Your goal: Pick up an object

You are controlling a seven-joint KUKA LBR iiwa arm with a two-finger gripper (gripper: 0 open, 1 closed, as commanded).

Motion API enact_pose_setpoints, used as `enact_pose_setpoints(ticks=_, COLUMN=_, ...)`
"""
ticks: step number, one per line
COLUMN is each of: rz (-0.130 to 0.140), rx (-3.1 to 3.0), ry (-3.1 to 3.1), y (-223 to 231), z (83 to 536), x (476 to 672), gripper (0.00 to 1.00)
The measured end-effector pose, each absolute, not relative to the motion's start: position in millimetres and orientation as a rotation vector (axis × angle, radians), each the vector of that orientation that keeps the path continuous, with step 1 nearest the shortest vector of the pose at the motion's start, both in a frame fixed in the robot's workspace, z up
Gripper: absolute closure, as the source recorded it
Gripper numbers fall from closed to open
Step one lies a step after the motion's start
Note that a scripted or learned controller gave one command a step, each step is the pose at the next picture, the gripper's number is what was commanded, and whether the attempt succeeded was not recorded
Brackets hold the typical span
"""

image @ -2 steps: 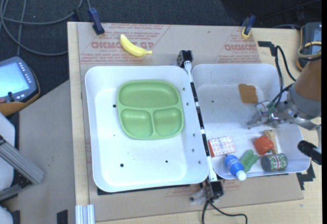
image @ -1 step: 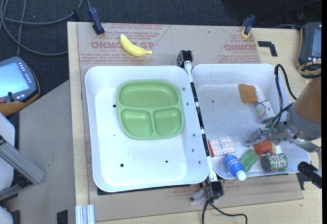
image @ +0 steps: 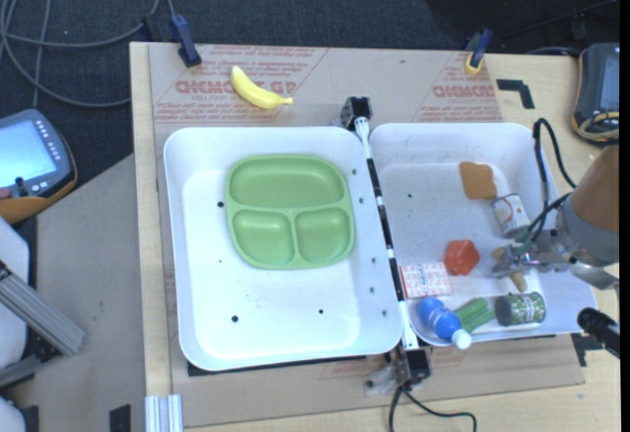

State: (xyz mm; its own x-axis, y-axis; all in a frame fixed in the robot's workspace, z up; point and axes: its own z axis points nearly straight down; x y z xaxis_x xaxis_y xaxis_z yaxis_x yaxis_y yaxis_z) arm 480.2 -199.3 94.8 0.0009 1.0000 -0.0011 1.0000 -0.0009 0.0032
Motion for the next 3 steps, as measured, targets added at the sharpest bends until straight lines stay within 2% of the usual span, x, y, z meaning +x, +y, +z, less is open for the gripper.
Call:
enact_pose_setpoints(ticks=1, rz=0.002, rx=2.219, ry=2.223, y=-124, z=135, x=509.2, gripper=1.0)
enact_pose_setpoints(ticks=2, rz=0.001, rx=2.22, ry=2.223, y=-52, z=185, x=519.8, gripper=1.0)
enact_pose_setpoints(ticks=3, rz=0.001, rx=2.219, ry=2.223, y=-8, z=231, x=546.1, gripper=1.0)
